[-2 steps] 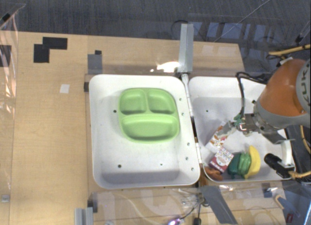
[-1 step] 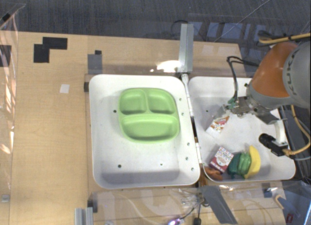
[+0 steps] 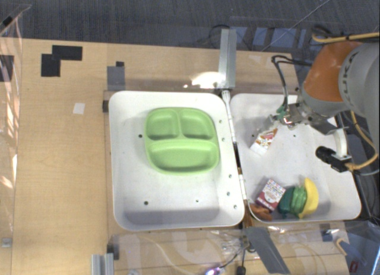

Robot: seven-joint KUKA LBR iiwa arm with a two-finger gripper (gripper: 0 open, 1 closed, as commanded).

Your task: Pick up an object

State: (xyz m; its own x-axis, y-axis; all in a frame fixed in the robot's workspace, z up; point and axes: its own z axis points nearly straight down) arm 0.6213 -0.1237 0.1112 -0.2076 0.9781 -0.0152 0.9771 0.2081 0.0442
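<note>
Two bins: side by side on the counter point(image 3: 59, 149)
Gripper point(image 3: 284, 117): over the right bin point(image 3: 332, 167), far side; how far open I cannot tell, nothing seen in it
Small packet point(image 3: 263, 141): nearest target, just beside the gripper, toward the near-left, long axis slanted
Other items: red carton point(image 3: 271, 193), green toy point(image 3: 291, 200), yellow toy point(image 3: 309, 196), near edge
Left bin point(image 3: 127, 149): holds green tray point(image 3: 180, 139)

Grey arm point(image 3: 361, 84), orange band point(image 3: 323, 78), black cables point(image 3: 284, 75) looping at wrist

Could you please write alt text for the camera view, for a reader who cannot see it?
A grey robot arm's gripper hangs over a small white-and-red packet in the right white bin, above clustered toys at its near edge. The left bin holds a green divided plate.
</note>
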